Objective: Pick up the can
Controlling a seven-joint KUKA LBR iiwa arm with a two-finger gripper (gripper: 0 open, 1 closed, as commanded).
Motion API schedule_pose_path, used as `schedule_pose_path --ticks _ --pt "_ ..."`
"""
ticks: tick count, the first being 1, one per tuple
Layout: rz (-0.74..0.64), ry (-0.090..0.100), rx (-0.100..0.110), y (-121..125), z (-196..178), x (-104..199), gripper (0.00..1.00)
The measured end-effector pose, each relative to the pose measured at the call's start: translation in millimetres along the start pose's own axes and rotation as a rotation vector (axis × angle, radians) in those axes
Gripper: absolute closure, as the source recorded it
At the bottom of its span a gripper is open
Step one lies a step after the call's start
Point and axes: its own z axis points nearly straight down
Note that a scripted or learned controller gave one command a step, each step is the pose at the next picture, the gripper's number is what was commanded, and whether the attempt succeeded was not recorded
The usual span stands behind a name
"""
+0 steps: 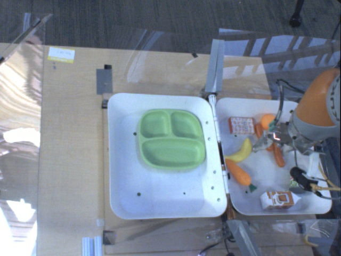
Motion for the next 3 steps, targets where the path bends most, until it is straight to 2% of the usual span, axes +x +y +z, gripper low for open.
schedule_pose_path --ticks 1,2,3 --pt "0.296 0.0 0.005 75 -3 15 0.0" --pt "0.31 -0.001 0.001 9 1 -15 0.0" --pt "0.364 0.0 0.003 68 2 19 0.0"
